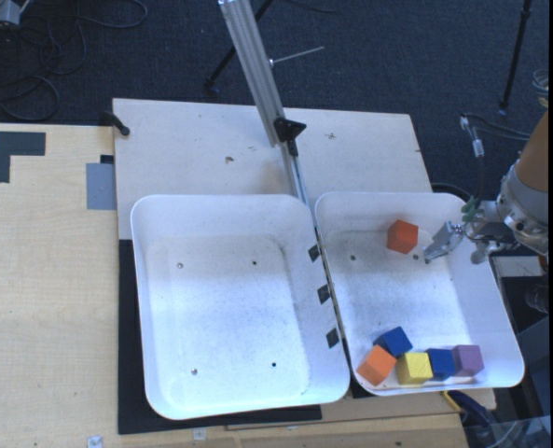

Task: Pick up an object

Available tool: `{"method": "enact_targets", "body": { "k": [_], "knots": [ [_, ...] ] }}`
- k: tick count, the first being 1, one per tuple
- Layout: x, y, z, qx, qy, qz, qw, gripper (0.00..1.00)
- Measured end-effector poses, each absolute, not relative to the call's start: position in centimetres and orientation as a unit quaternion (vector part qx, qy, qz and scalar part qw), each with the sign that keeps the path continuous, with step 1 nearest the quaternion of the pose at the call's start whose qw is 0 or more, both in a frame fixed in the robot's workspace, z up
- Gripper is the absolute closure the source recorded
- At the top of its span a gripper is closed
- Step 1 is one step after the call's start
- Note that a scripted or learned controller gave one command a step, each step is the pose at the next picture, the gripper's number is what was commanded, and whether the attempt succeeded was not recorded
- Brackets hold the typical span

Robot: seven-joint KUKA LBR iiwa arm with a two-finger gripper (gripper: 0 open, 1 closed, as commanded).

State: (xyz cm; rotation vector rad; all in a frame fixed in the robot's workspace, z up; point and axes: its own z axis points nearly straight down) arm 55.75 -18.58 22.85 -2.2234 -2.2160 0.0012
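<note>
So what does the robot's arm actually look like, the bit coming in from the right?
At the right edge the arm shows an orange band above a light grey, rounded wrist section. Below that sits a darker metal gripper with slim silvery parts reaching out over the right-hand shallow white plastic bin. A thin cable or hose stands just above the wrist. No markings are readable.

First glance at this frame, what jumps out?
The bright blocks in the right bin: a lone orange-red cube near its upper middle, and a cluster at the bottom edge, with a blue cube, orange cube, yellow cube, a second blue cube and purple cube. The gripper sits just right of the lone cube, apart from it.
</note>
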Motion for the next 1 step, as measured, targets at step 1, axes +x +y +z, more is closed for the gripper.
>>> {"method": "enact_targets", "body": {
  "k": [1],
  "knots": [
    [61.49, -17.74, 8.81, -0.706, -0.709, 0.0002, 0.0, 0.0]
  ]
}}
